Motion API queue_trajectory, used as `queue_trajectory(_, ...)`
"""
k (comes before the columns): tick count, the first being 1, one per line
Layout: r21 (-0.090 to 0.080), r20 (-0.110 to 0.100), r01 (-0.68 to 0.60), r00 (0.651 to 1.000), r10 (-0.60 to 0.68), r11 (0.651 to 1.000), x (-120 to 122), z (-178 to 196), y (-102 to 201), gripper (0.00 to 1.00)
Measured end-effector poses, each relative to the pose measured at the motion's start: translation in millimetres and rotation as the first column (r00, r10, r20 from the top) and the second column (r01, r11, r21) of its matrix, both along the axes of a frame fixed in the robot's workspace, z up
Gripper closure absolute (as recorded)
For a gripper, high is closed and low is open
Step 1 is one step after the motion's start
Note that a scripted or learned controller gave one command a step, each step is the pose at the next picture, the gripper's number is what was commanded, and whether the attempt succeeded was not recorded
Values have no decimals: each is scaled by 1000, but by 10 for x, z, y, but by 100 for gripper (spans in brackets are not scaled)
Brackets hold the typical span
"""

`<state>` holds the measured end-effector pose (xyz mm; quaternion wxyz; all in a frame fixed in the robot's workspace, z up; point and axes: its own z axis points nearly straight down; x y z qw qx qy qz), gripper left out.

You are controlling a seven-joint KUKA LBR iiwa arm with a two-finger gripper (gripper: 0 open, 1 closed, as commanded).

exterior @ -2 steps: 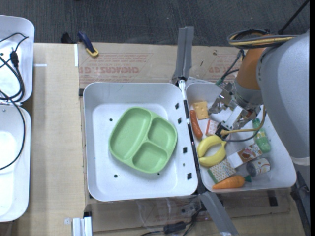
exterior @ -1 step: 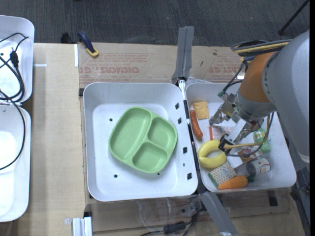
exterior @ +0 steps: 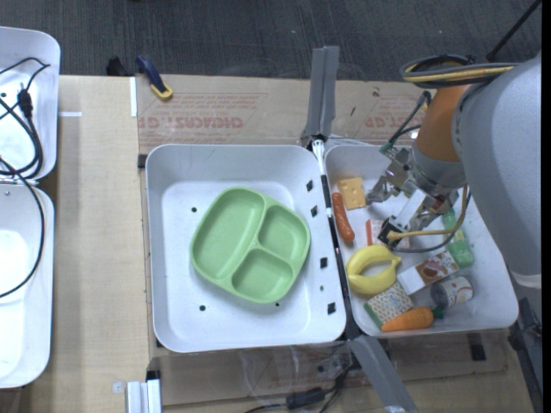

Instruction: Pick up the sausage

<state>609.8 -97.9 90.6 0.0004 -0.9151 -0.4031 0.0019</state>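
The sausage point(exterior: 343, 216) is a short orange-red link lying lengthwise against the left wall of the right bin point(exterior: 495, 304), just below a yellow cheese square point(exterior: 350, 189). My gripper point(exterior: 393, 208) hangs low over the middle of that bin, a little to the right of the sausage and apart from it. Nothing shows in its grasp. The grey arm with its orange band point(exterior: 435, 132) comes in from the upper right and hides the bin's far right part.
Around the gripper lie a banana point(exterior: 372, 268), a carrot point(exterior: 406, 319), a small carton point(exterior: 433, 269), a can point(exterior: 454, 292) and a green item point(exterior: 461, 249). The left bin point(exterior: 157, 231) holds a green divided plate point(exterior: 250, 243). A metal divider point(exterior: 323, 93) stands between the bins.
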Motion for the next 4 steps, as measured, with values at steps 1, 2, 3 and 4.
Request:
queue_trajectory(1, 1, 0, -267, 964, 267, 964, 54, 1, -70, 0)
queue_trajectory(2, 2, 1, -285, 959, 285, 959, -381, 5, 19, 0)
queue_trajectory(3, 1, 2, -516, 857, 516, 857, -636, 674, -249, 0)
queue_trajectory(4, 1, 2, -744, 668, 744, 668, -176, 62, -3, 0)
